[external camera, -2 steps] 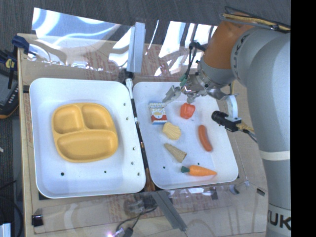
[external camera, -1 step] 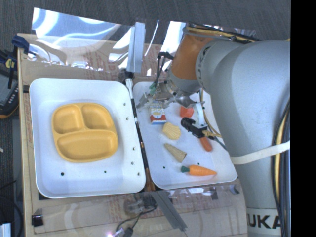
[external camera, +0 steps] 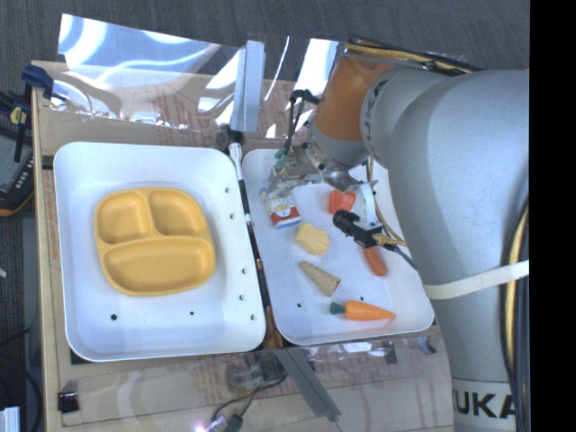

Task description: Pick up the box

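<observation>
The box point(external camera: 284, 212) is small, red, white and blue, and lies near the far left corner of the right bin point(external camera: 409, 318). My gripper point(external camera: 280, 180) hangs right at the box's far end, coming down from the grey arm with the orange band. It looks to be touching or just above the box's top edge. Nothing shows the box lifted; it rests on the bin floor.
Around the box lie a yellow ridged chip point(external camera: 312, 238), a tan cone point(external camera: 320, 277), a carrot point(external camera: 362, 310), a red piece point(external camera: 341, 201) and an orange-red sausage point(external camera: 375, 261). The left bin point(external camera: 72, 241) holds a yellow divided plate point(external camera: 155, 239).
</observation>
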Available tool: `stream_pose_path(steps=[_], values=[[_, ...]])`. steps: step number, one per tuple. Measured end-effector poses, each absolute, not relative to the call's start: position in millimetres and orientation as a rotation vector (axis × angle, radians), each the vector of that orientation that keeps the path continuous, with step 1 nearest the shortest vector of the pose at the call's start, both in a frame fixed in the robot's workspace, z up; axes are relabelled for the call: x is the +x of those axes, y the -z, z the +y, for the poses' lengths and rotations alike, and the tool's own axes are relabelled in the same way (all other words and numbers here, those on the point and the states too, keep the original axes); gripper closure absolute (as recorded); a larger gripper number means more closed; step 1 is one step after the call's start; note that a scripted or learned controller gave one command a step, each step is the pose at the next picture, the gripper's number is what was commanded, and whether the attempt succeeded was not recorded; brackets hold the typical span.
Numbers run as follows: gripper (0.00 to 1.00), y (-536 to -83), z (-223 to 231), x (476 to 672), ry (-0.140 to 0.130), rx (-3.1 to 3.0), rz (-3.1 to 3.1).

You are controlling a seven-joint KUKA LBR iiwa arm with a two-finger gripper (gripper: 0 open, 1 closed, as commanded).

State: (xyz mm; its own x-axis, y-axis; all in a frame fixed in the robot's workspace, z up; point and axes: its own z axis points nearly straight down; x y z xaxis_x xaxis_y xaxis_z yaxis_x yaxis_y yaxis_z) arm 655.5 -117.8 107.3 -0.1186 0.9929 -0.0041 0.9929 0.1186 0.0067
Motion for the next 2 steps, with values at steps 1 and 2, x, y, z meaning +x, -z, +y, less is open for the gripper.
stream_pose_path(steps=[1,2], values=[[0.0,-107,-118,655.5,-0.004,2.081,2.344],[1.0,-118,-117,656.1,-0.006,2.077,2.345]])
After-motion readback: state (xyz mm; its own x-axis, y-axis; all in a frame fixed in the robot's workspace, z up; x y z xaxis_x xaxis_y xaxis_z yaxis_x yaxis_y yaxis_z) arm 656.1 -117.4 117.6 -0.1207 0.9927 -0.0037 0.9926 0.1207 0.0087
